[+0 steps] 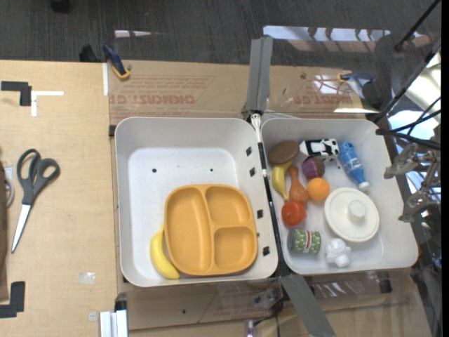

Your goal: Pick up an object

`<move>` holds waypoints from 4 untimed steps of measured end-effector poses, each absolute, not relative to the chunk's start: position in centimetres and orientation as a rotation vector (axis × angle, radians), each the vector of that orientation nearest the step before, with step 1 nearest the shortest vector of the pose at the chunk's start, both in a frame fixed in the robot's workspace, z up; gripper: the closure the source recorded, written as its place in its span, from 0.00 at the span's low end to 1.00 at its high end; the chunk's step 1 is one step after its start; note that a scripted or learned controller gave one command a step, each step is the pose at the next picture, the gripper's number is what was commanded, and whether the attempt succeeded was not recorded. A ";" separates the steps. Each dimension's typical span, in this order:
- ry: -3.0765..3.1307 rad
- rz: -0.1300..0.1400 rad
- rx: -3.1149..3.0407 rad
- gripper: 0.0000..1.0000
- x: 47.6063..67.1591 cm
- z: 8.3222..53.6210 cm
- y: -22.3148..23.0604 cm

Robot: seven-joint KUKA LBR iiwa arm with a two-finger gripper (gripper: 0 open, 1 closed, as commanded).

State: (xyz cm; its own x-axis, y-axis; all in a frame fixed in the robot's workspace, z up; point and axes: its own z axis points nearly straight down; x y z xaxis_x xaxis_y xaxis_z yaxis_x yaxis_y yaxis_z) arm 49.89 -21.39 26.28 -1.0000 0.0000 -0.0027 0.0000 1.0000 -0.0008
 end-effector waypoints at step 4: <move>3.064 -0.001 0.672 0.00 58.9 9.3 -18.7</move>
